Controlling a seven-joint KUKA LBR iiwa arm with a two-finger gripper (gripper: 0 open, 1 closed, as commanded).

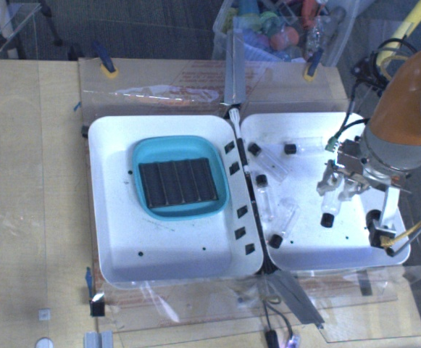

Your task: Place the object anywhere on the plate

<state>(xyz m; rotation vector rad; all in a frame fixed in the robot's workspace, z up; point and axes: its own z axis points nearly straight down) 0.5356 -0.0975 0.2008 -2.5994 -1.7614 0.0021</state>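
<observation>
I can read no brand, label or writing on anything here. My pincer hangs over the right part of the right bin, pale metal fingers pointing down, and whether they are wide or narrow I cannot tell from this slant. Just below them, a little nearer, lies a small clear vial with a black cap, apart from my fingers, not held. More clear plastic vials with dark caps are scattered on the smooth white floor: one at the far side, one near the divider, one at the near left corner. The plate is in the left bin, a teal, rounded-square dish bearing a dark ribbed slab. White floor lies open all round the plate, widest on its near side. Between the bins runs a raised rim with black tabs.
</observation>
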